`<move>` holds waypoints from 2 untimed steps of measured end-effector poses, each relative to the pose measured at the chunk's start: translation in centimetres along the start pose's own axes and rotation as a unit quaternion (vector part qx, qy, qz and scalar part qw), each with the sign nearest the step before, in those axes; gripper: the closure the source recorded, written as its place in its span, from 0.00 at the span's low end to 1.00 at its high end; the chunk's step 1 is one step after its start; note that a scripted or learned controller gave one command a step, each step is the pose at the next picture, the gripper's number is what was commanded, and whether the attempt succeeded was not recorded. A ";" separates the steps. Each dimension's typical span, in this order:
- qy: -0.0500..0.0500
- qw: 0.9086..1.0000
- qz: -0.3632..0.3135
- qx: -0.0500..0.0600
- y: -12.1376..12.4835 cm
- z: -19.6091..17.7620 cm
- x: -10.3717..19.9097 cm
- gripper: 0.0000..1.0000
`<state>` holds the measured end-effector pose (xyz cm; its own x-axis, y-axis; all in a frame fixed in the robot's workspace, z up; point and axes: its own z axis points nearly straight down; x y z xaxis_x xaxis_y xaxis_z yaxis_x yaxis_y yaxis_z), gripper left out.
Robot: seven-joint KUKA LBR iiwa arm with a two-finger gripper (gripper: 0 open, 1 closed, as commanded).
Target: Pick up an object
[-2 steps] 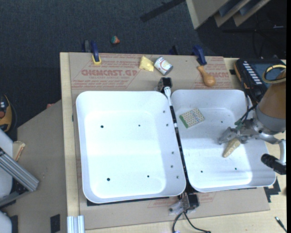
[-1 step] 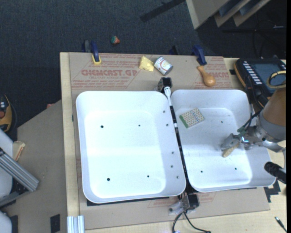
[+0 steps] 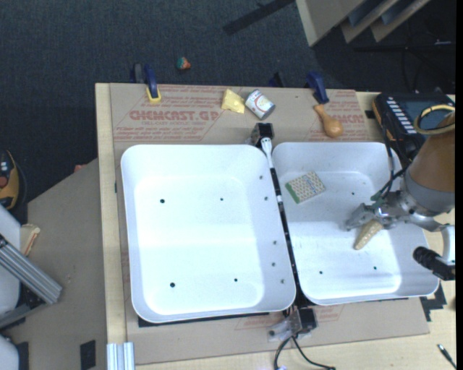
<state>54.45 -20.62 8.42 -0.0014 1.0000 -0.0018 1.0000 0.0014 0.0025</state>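
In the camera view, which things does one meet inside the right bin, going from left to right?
Green patterned card → tan cone-shaped object, lying at the gripper → grey arm with its orange band at the bin's right edge.

My bench (image 3: pixel 217 115) is a pale board with red lettering printed across its far edge. Around it I see dark blue-grey carpet (image 3: pixel 65 50). At one o'clock stands light wooden furniture (image 3: pixel 354 18). At eight o'clock lies a grey metal rail (image 3: pixel 29 271). Blue clamps (image 3: pixel 150 79) grip the board's far edge at eleven and one o'clock.
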 end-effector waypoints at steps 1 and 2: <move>0.002 1.000 0.000 0.002 -0.5 -0.1 1.1 0.00; 0.001 1.000 0.001 0.001 -0.5 -1.1 1.0 1.00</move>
<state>53.97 -19.61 9.53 0.0007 1.0000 -0.0005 1.0000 -0.0007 0.0009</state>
